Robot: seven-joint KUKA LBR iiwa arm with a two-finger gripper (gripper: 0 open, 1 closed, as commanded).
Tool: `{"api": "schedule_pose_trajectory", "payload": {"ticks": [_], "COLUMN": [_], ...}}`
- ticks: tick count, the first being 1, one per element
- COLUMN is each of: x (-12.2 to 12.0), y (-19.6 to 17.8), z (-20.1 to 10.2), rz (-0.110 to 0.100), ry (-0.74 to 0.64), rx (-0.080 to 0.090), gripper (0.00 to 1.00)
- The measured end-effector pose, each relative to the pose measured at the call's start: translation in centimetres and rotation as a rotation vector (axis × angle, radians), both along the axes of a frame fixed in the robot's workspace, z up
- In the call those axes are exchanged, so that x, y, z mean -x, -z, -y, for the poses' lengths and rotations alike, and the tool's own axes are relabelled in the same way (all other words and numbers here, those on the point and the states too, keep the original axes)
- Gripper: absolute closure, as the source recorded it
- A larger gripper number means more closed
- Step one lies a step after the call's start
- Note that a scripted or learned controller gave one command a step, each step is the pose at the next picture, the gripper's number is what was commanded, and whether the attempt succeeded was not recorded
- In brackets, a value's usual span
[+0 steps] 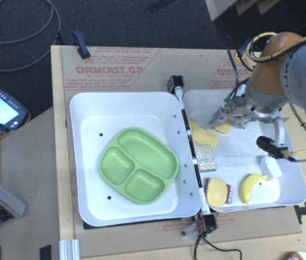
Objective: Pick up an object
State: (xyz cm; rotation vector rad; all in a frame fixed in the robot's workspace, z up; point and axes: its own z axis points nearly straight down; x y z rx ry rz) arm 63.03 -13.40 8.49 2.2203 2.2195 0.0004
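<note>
The right white bin (299, 191) holds several toy foods. A pale yellow piece (204, 137) lies by its left wall, and a smaller yellow piece (224, 128) sits just right of it. My gripper (221, 119) hangs low over that smaller piece, at the end of the grey arm with its orange band (274, 64). Whether it touches the piece is unclear. Nearer the front lie a patterned square (204, 157), a round yellow and red item (217, 192), a yellow banana (252, 186) and a white block (272, 168).
The left white bin (82, 123) holds a green divided plate (138, 164). A black divider (188, 140) runs between the bins. A black part with a yellow cable (269, 145) hangs over the right bin. A blue clamp (80, 43) sits on the bench's back left.
</note>
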Motion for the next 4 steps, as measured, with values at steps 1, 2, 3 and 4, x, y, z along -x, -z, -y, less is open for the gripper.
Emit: {"api": "schedule_pose_trajectory", "payload": {"ticks": [1,2,3,4], "x": [-0.1,5.1,0.9,1.0], "y": [-1.0,0.0,-10.1,-10.0], "z": [-0.1,-2.0,-5.1,-5.1], "rz": [0.003,-0.004,0.001,-0.001], "ry": [-0.001,0.001,-0.002,-0.002], "rx": [0.0,-0.002,-0.001,-0.001], "gripper": [1.0,1.0,1.0,0.0]}}
